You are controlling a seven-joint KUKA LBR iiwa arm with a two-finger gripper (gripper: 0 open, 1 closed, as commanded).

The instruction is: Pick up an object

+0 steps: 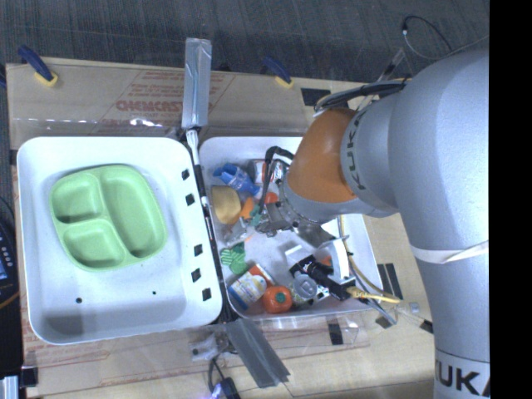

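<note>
Tray (106, 214) in left bin (33, 248), clutter in right bin (218, 150) (arm (399, 156) above)

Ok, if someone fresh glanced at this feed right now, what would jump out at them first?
Probably the big grey arm with its orange band, reaching in from the right and hanging over the right bin, which is cluttered with small colourful items. Next, the pale green divided tray lying alone in the left bin.
</note>
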